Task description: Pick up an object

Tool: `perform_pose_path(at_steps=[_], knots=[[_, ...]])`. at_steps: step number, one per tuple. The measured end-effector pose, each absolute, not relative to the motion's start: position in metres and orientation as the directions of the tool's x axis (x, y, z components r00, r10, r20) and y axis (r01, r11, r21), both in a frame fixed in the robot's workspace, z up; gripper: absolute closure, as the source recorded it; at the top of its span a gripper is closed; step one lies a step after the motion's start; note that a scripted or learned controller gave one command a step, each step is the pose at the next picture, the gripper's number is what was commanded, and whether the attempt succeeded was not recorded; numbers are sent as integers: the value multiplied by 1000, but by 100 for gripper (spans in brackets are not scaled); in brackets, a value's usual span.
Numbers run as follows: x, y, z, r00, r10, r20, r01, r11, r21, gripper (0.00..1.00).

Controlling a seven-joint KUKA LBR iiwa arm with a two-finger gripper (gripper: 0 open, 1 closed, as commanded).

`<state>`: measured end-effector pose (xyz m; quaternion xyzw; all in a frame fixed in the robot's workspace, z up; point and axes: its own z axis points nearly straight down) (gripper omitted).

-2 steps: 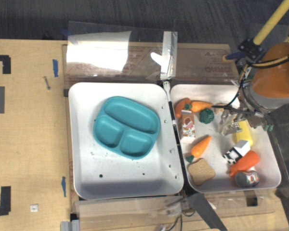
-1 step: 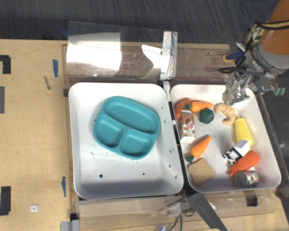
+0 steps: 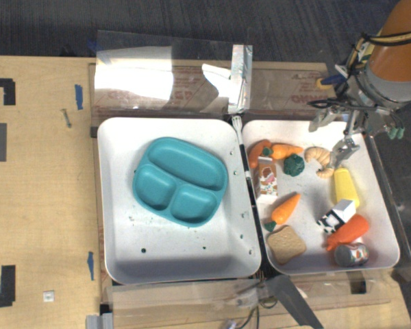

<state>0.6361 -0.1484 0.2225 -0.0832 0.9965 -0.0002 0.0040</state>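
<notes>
The right white bin [image 3: 387, 204] holds several toy foods. Among them are a beige shrimp-like piece [image 3: 320, 157], a yellow corn cob [image 3: 344, 186], a green broccoli [image 3: 294, 164] and a small carrot [image 3: 286, 151]. My gripper [image 3: 332, 137] hangs over the bin's far right part, just above and right of the beige piece. Its fingers stand apart, open, with nothing between them. The grey arm with its orange band [image 3: 397, 26] comes in from the top right.
Also in the right bin are a larger carrot [image 3: 285, 208], a bread slice [image 3: 285, 243], a black-and-white toy [image 3: 335, 216], an orange-red piece [image 3: 349, 230], a grey can [image 3: 349, 253] and a small carton [image 3: 266, 177]. A teal divided plate [image 3: 181, 180] lies in the left bin [image 3: 116, 252].
</notes>
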Motion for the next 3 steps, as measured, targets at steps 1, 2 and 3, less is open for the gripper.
perform_pose_path(at_steps=[1,2,3], knots=[[612,-150,96,-980,-198,5,-198,980,4,0],[566,-146,89,-981,-194,-11,-194,981,-3,0],[570,-144,102,-980,-196,-24,-196,981,-7,100]])
